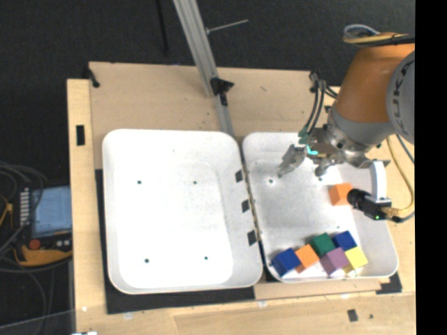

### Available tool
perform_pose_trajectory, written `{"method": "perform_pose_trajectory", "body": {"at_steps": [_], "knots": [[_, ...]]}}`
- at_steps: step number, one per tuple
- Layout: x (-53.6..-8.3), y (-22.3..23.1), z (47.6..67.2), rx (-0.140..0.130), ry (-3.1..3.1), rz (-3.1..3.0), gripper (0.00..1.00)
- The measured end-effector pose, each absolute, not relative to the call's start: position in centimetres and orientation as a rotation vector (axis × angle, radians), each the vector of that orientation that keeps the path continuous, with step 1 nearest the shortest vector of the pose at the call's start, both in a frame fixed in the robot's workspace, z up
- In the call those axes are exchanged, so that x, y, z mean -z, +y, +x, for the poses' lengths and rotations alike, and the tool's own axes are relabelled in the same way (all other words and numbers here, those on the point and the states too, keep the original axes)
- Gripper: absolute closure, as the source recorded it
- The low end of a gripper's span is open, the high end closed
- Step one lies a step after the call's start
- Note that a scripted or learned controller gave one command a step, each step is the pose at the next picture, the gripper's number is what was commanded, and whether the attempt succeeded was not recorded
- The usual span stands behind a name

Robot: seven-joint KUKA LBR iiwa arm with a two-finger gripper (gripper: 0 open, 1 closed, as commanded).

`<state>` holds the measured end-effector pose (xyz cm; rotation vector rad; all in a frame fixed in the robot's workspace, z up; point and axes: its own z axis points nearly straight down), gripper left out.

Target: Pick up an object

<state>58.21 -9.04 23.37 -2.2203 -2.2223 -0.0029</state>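
In the right bin (pixel 279 208), several small blocks cluster at the near edge: a blue block (pixel 285 260), an orange block (pixel 306 255), a green block (pixel 323 244), a purple block (pixel 336 260), a second blue block (pixel 345 240) and a yellow block (pixel 356 257). A lone orange block (pixel 340 194) lies apart by the right wall. My gripper (pixel 307 165) hangs over the far part of this bin, open, with nothing between its fingers. It is left of and beyond the lone orange block.
The left bin (pixel 174 208) lies beside the right one. A slanted metal pole (pixel 199 47) rises behind the bins. A black cable and connector (pixel 370 202) hang from the wrist near the lone orange block.
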Motion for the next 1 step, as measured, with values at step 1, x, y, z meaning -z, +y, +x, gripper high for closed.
{"method": "perform_pose_trajectory", "body": {"at_steps": [1], "knots": [[-19.02, -9.59, 57.77, -0.007, -2.218, -2.223, 0.0]]}}
